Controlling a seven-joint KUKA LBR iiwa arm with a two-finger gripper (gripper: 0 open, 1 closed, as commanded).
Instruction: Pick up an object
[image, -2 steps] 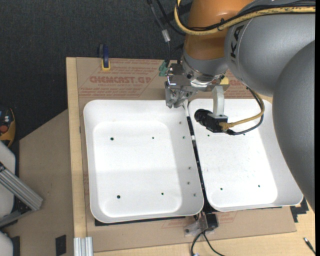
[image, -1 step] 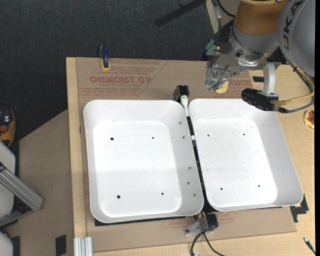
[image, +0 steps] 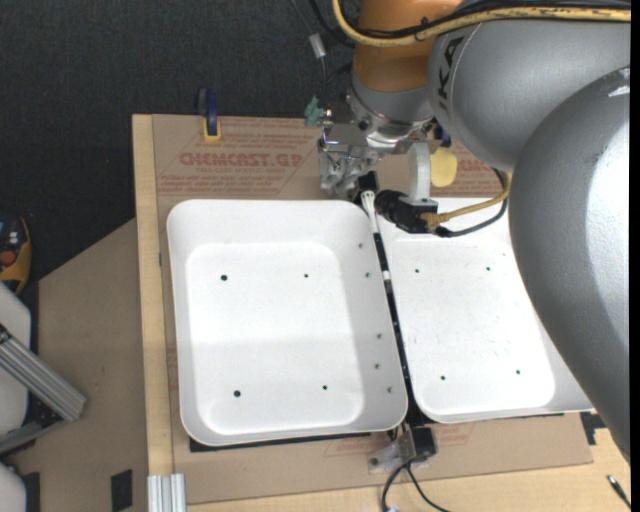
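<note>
At the far left edge of the frame, a strip of aluminium framing (image: 40, 378) lay at a slant over the dark floor. The counter (image: 150, 330) was a brown board printed with red lettering along its upper margin, and a blue and yellow clamp (image: 209, 113) gripped its upper left edge. The left bin (image: 178, 300), shallow and white with rounded corners, occupied the centre left of the frame; four small dark dots marked its floor. Its right rim ran just beside the left rim of the right bin (image: 470, 405), which lay at the centre right and carried the same dots. At the top centre, above the meeting of the two bins' upper corners, the claw (image: 343, 172) hung over the board; its metal parts were too small and cluttered to tell whether it was apart or together, and nothing could be made out between them. A black cable (image: 382, 262) trailed from it down the seam. No loose object could be identified in either bin. The arm (image: 540, 150), grey with an orange band (image: 395, 45), filled the upper right of the frame and covered part of the right bin.
</note>
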